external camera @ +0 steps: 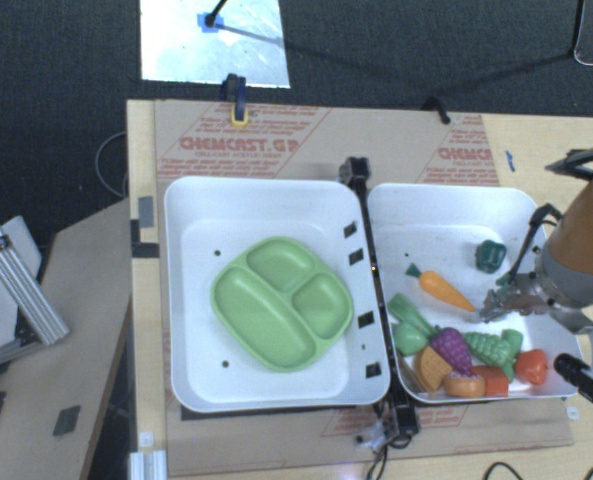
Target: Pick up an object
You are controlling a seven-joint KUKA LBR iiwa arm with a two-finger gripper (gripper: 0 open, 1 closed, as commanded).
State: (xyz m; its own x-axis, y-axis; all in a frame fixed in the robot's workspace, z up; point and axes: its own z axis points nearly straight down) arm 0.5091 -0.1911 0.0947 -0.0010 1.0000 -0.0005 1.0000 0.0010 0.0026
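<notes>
Carrot (pixel 446 290): tapered, smooth orange plastic; divided green plate (pixel 281 303).

The brown board (pixel 276 138) under the bins bears red "CHEMCAST GP" lettering, printed twice.

Two white bins (pixel 266 193), one green plate (pixel 281 303).

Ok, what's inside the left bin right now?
The left bin holds just a green divided plate, lying flat near its middle, its three compartments bare. Whatever sits under the plate is covered, so I can't tell.
</notes>
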